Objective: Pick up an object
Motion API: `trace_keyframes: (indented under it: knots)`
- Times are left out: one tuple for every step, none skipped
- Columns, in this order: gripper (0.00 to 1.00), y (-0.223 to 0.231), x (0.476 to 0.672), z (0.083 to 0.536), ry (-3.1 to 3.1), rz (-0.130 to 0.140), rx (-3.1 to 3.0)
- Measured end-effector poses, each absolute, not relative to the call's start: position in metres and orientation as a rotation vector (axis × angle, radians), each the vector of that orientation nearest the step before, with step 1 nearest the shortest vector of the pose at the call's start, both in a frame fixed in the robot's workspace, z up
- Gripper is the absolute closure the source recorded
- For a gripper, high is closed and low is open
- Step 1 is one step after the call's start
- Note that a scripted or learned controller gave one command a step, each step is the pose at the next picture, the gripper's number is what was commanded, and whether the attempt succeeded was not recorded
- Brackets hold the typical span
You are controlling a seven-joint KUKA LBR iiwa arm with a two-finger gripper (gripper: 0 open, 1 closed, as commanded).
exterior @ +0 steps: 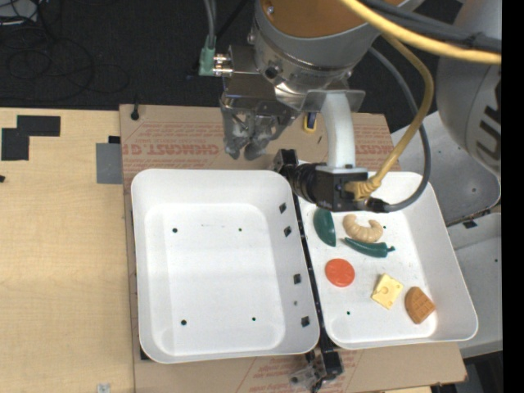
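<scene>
The right bin holds several small objects: a dark green pod, a cream curved piece, a green chilli, a red disc, a yellow cheese wedge and a brown biscuit-like piece. My gripper hangs high over the cardboard just behind the back rim of the left bin, well left of and behind the objects. I see nothing hanging from it.
A black fitting with a yellow cable sits over the back left corner of the right bin. Black clips line the divide between the bins. Brown cardboard lies under both bins.
</scene>
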State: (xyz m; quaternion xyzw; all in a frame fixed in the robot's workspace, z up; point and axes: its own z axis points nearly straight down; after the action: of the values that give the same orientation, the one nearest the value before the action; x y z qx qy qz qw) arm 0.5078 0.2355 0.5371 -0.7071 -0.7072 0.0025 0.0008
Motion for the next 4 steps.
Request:
trace_keyframes:
  knots:
    - [1.0,0.236,0.536,0.537,-2.221,0.006,-2.222]
    - [1.0,0.231,0.533,0.537,-2.219,0.009,-2.221]
    - [1.0,0.245,0.558,0.536,-2.225,0.007,-2.218]
    - [1.0,0.202,0.557,0.537,-2.217,0.009,-2.224]
